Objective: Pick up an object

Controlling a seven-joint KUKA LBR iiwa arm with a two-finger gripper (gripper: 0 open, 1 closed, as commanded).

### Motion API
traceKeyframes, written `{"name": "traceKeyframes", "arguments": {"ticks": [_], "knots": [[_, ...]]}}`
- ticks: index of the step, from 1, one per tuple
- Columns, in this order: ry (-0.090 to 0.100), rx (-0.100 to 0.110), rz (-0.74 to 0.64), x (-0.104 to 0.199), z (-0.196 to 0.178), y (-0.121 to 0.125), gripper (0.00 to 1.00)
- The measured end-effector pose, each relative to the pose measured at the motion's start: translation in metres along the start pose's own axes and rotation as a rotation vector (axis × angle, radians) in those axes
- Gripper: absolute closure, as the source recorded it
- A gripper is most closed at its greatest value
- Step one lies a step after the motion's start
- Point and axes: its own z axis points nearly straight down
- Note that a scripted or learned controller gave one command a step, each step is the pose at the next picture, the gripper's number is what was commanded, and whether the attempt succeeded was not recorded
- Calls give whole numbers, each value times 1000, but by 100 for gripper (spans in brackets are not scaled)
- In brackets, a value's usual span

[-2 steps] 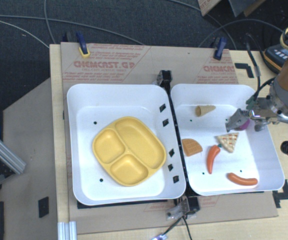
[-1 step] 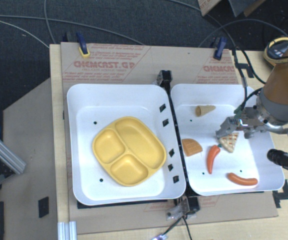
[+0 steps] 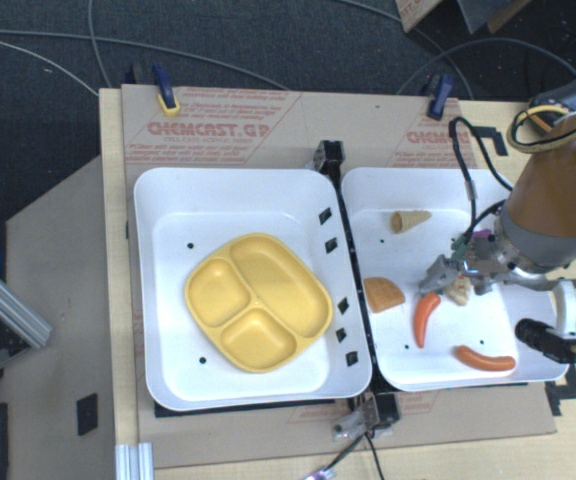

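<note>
Camera view: the arm is reaching in from the right & hanging its gripper low over the right bin, prob. because all the loose items are lying there. Whether it's apart or together, can't tell, since the wrist body is blocking that. Just under/beside the tip a small pale beige piece is sitting, touching or nearly touching the tool; can't confirm it's being held. A red-orange chili pepper is lying tilted just left of the tip, looking like the likeliest pick target given how close it is. An orange bread-like wedge is resting near the divider, a tan cone-shaped piece is sitting toward the bin's far side, and an orange sausage-like piece is lying near the front edge, all well apart so each is graspable alone. The left bin is holding a yellow 3-compartment plate, lying flat, away from the action.
</note>
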Motion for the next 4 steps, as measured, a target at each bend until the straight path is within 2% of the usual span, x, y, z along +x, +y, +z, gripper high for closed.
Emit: {"name": "traceKeyframes", "arguments": {"ticks": [1, 2, 4], "knots": [[-2, -5, -1, 0, 51, 1, 0], [-3, -10, 1, 0, 37, 2, 100], [-4, -13, -2, 4, -88, -3, 100]]}}
